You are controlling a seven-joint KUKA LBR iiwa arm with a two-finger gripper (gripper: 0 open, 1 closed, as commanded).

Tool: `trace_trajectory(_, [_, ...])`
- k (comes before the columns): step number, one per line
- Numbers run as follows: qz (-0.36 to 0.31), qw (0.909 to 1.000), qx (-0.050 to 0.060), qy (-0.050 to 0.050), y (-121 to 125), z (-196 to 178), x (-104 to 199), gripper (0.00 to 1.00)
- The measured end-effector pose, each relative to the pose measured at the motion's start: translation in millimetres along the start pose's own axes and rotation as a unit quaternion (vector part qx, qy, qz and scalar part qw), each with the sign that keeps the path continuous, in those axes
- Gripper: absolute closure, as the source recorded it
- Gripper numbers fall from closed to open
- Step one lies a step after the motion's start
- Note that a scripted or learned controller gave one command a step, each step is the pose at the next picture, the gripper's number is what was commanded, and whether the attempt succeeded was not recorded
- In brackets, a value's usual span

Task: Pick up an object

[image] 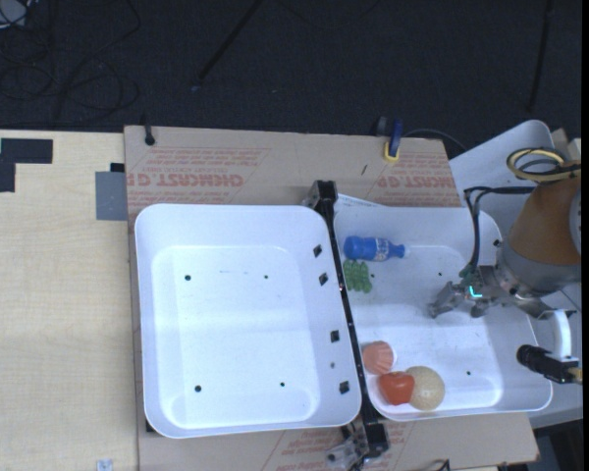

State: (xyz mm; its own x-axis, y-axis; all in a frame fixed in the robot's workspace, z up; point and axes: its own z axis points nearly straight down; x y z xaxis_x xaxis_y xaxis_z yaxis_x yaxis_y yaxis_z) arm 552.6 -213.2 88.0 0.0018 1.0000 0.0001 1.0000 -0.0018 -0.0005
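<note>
Blue plastic bottle lay on its side in the right bin's upper left: light, stiff, slippery, best pinched across its middle. Gripper hovered mid-bin; its jaws' state couldn't be told.

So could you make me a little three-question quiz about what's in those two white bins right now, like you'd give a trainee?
1. True or false: the blue bottle lies on its side in the right bin.
2. Which thing lies just below the blue bottle in the picture? A) green toy B) red ball C) cream ball
3. Fill in: the red ball, cream ball and pink ball cluster at the right bin's near-____ corner.

Key: 1 true. 2 A. 3 left; the gripper is apart from them, further right.
</note>
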Motion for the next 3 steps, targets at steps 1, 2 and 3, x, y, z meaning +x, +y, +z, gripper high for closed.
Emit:
trace_trajectory(1, [-0.004,1.0000,-0.008,-0.003,72,-141,10,0.00])
trace_trajectory(2, [-0.001,1.0000,0.006,0.002,5,-63,29,0.00])
trace_trajectory(3, [-0.002,1.0000,-0.002,-0.001,40,-99,6,0.00])
